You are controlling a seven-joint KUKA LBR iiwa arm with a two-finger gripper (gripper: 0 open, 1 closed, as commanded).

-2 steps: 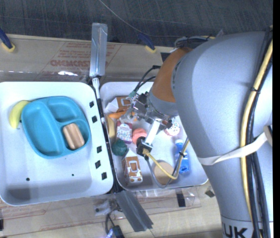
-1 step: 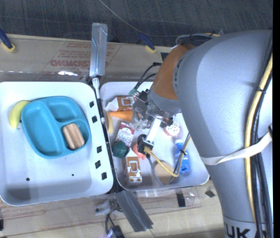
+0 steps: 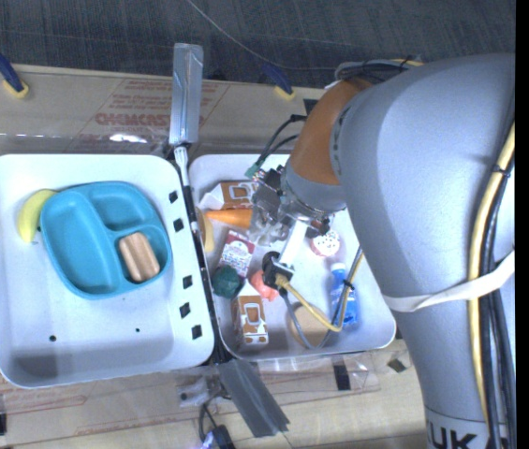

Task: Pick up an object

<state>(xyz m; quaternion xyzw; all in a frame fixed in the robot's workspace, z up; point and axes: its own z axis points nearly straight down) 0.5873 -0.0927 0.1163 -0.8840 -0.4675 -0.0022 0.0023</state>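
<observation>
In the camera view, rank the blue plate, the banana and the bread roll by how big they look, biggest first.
1. Blue plate
2. Banana, partly hidden under the plate, so its rank is unsure
3. Bread roll

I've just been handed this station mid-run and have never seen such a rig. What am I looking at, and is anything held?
One fixed camera looks down at a slant on a bench with two white bins. The big grey shape with an orange band is the robot arm, reaching in from the right. Its gripper is down among the clutter in the right bin: small cartons, an orange carrot-like piece, a blue bottle. The left bin holds a blue divided plate bearing a brown roll, with a banana beside it. Whether anything is gripped, I cannot tell.
</observation>
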